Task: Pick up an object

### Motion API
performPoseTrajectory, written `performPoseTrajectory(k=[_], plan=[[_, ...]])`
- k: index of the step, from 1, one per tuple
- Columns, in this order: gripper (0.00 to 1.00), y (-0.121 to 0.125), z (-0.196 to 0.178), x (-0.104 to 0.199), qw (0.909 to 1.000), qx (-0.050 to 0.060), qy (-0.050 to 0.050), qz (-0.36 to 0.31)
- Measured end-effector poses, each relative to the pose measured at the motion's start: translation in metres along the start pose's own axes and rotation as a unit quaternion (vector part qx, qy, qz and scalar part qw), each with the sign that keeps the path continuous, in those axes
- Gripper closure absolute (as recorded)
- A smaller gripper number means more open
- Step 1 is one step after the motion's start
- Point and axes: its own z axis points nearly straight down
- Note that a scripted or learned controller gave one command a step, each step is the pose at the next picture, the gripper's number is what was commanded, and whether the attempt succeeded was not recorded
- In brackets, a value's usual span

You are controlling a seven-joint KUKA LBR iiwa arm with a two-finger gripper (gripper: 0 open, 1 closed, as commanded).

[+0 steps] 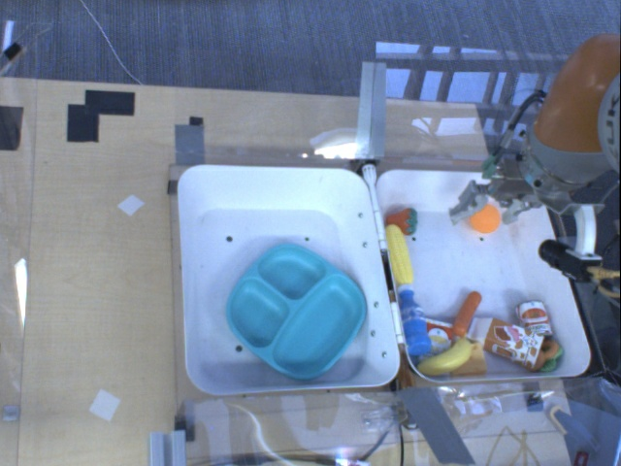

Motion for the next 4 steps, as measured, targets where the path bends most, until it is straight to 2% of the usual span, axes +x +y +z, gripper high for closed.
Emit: performPoseTrajectory(k=[1,2,3,4], plan=[[0.0,0.026,0.109,-0.024,0.9998,-0.003,-0.001,-0.019],[0.0,-0.01,0.109,-0.074,1.0,-0.002,-0.001,0.003],[0.0,-0.022,0.108,-0.032,0.9985,-0.003,0.0,0.055],[0.0,-0.084,0.106,-0.034,0.9999,-0.004,-0.001,0.014]])
